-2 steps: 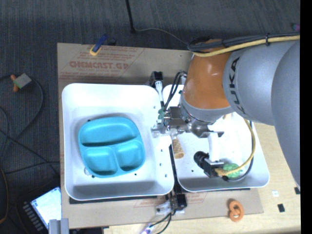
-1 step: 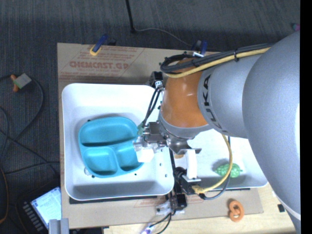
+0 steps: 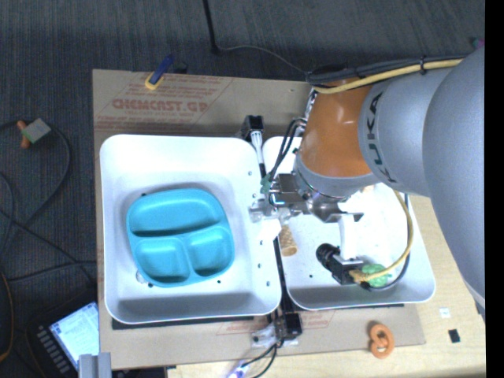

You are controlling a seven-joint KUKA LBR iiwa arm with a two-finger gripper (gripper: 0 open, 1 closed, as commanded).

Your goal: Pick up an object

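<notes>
- Your gripper (image 3: 309,205) hangs over the right bin (image 3: 417,290). You cannot tell if it is open or closed, because the big arm (image 3: 409,132) hides it.
- The small brown thing (image 3: 288,241) lies close by, near that bin's left wall. Line up right over it, then go down slowly.
- A green thing (image 3: 379,276) near the front wall is hard to make out.

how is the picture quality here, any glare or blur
Camera view: lighting is even and soft; the white right bin is bright, near washed out; the blue tray shows a mild sheen; the grey arm, close to the lens, looks slightly soft and hides much of that bin.
</notes>
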